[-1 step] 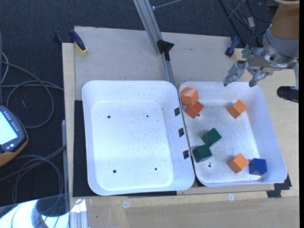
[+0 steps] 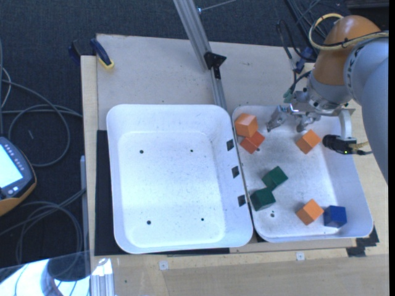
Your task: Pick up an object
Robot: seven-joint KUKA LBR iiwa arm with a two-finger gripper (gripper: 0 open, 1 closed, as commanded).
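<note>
Left bin [image 2: 123, 122]: floor bare, open access anywhere inside. Right bin [image 2: 352, 190] is cluttered: two orange cubes [image 2: 248, 132] stacked tight against its left wall, two green blocks [image 2: 269, 187] touching mid-floor, orange cube [image 2: 309, 211] beside blue cube [image 2: 335, 215] at the near right corner. Gripper [image 2: 288, 118] hangs over the far end, lone orange cube [image 2: 307, 141] just beside it. Open floor between the groups. Slanted metal rail [image 2: 197, 32] crosses the table [image 2: 154, 73] behind the bins.
</note>
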